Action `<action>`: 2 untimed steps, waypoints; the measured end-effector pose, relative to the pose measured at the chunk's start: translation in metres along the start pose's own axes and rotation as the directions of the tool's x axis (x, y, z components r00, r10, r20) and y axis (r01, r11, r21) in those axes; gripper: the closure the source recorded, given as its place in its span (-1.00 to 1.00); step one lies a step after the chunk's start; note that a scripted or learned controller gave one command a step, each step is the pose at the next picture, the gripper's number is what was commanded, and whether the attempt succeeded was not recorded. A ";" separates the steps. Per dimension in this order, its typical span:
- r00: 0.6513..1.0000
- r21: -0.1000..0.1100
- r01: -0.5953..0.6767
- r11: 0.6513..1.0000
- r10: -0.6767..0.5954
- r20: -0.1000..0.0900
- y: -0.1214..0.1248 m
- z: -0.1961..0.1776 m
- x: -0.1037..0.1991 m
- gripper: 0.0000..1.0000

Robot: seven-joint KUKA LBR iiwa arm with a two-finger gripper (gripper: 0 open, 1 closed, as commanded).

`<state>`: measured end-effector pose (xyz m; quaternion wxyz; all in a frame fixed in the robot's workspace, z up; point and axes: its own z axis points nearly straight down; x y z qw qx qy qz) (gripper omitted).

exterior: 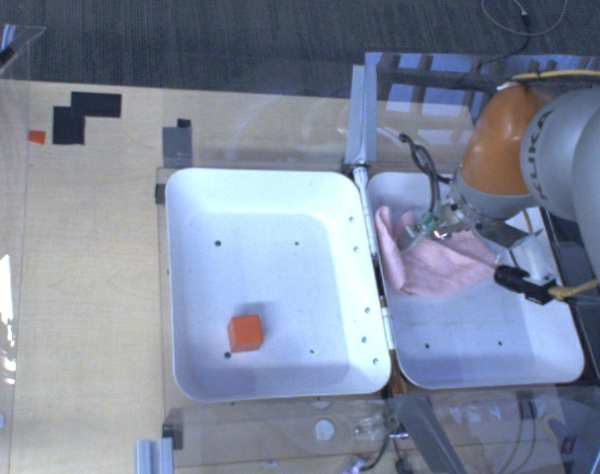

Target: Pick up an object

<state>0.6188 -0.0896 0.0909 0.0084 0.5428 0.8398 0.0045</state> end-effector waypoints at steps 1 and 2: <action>1.000 0.000 0.000 1.000 0.000 0.000 0.000 0.000 0.000 -1.00; 1.000 -0.007 0.002 1.000 -0.002 0.003 0.003 -0.011 -0.001 1.00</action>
